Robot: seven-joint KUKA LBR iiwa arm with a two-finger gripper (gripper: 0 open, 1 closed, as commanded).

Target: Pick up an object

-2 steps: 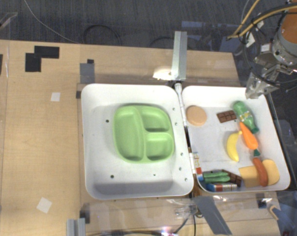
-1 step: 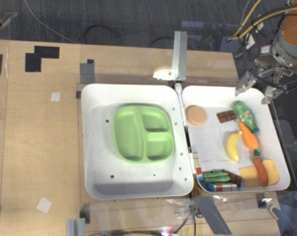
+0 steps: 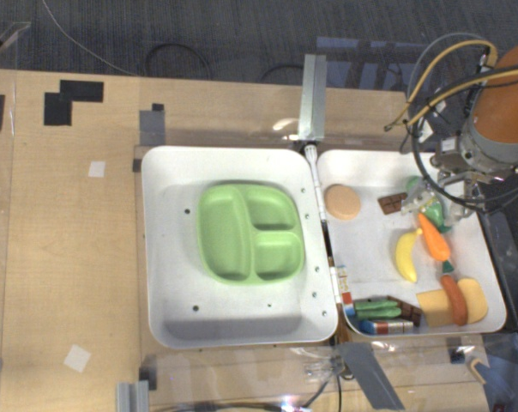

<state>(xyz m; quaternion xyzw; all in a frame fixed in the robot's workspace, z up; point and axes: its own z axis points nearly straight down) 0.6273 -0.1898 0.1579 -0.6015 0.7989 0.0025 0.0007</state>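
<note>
From my station I see the arm (image 3: 499,101) leaning in from the right, its orange band above the far right corner of the right bin (image 3: 362,256); the claw (image 3: 443,191) sits low over the back right part of that bin, among cables, and I cannot tell how wide it stands or whether it has hold of anything; the parts there are too tangled to read.

The things I could pick all lie in the right bin; a round tan disc (image 3: 342,202) rests near the back left, just beside the wall between the bins; a small brown block (image 3: 392,202) lies to its right, near the claw; a green piece (image 3: 432,209) sits right under the claw, touching the top of an orange carrot (image 3: 434,239); a yellow banana (image 3: 406,257) lies just left of the carrot; at the front right a red sausage (image 3: 454,299) rests across a yellow wedge (image 3: 452,303); along the front wall lie a few markers (image 3: 381,310), green, red and dark, side by side.

The left bin (image 3: 169,256) holds a green divided plate (image 3: 249,232), roughly at its middle, flat, with three compartments; both bins sit side by side on the pale wooden table (image 3: 62,256).
</note>
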